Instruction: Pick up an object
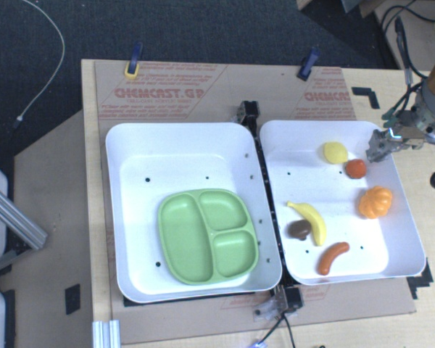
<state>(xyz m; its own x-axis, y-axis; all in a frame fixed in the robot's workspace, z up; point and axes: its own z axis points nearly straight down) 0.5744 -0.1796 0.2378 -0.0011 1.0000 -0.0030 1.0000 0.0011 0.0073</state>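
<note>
Fingers (380, 147) over right bin (402, 256) rim, grip state unclear, near red ball (356, 168)

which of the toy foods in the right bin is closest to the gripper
The small red tomato, just below-left of the gripper; the yellow lemon lies slightly farther left.

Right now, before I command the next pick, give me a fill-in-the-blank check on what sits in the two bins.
1. The green divided plate lies in the ____ bin.
2. The end effector hovers over the right bin's ____ edge.
3. The brown piece touches the ____.
4. The toy nearest the end effector is the ____ ball.

Missing words: left; far right; banana; red
</note>
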